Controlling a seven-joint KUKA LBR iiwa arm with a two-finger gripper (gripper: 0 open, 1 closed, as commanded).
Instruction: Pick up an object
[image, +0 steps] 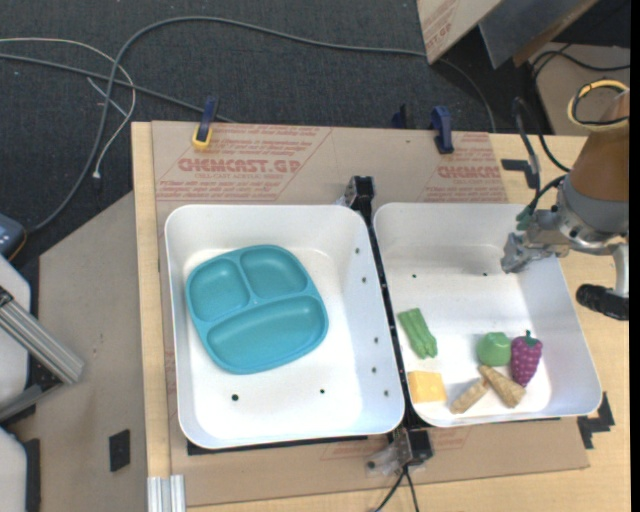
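The arm (600, 175) enters from the right edge of the frame, its orange band above a grey wrist, and its pincer (524, 248) hangs over the upper right part of the right bin (450, 235), near that bin's far right wall. Whether the pincer is spread or pressed together cannot be told from this angle; nothing shows between its tips.

The things that could be picked up lie together in the lower half of the right bin, well apart from the pincer. A green leafy piece (418, 332) lies near the bin's left wall, with a yellow block (427, 386) just below it. Toward the lower right sit a green round item (493, 348) and a purple bunch of grapes (525, 358) just beside it. Two tan stick-shaped pieces (486, 388) lie crossed below them, close to the bin's front rim.

The left bin (200, 410) holds a teal divided plate (258, 307), lying flat in its upper left part. Both bins rest on a cardboard-covered tabletop (300, 160), with a blue clamp (207, 122) and another clamp (441, 128) on its far edge.
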